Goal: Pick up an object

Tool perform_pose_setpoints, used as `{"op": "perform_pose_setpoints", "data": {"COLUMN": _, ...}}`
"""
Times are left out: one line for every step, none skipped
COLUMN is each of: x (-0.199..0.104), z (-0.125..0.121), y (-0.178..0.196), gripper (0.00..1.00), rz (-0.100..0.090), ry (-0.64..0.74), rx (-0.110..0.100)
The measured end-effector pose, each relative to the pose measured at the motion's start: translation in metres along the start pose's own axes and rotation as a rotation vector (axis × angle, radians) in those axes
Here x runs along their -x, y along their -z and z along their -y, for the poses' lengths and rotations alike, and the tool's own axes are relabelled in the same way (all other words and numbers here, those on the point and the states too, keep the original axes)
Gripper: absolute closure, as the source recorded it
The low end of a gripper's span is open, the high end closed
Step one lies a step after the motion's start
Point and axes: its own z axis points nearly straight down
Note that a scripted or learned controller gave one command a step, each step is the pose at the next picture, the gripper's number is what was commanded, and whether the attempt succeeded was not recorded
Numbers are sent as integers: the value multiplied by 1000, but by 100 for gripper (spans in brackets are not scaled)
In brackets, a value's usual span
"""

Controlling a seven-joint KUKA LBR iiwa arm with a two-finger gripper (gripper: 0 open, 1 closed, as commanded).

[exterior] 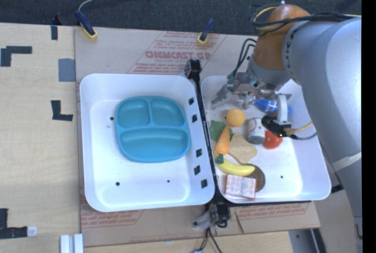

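Dark carpet is seen beyond a bench covered with brown cardboard (170, 55), on which two white bins are set side by side. The left bin (97, 146) is occupied by a blue divided plate (153, 128). The right bin (294, 178) is crowded with small things: an orange ball (235, 117), a carrot (223, 140), a banana (236, 168), a pale slice (242, 150), a red-and-white packet (241, 186), a blue item (265, 105) and a red piece (272, 139). The gripper (249, 90) is lowered over the far end of the right bin, just beyond the ball, the grey arm (329, 70) covering that bin's right side. Whether its fingers are apart or together cannot be told, and nothing is seen held between them
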Motion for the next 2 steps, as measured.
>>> {"op": "perform_pose_setpoints", "data": {"x": 1, "z": 4, "y": -11, "gripper": 0, "rz": -1, "ry": 0, "rx": -4}}
{"op": "perform_pose_setpoints", "data": {"x": 2, "z": 32, "y": -10, "gripper": 0, "rz": -1, "ry": 0, "rx": -3}}
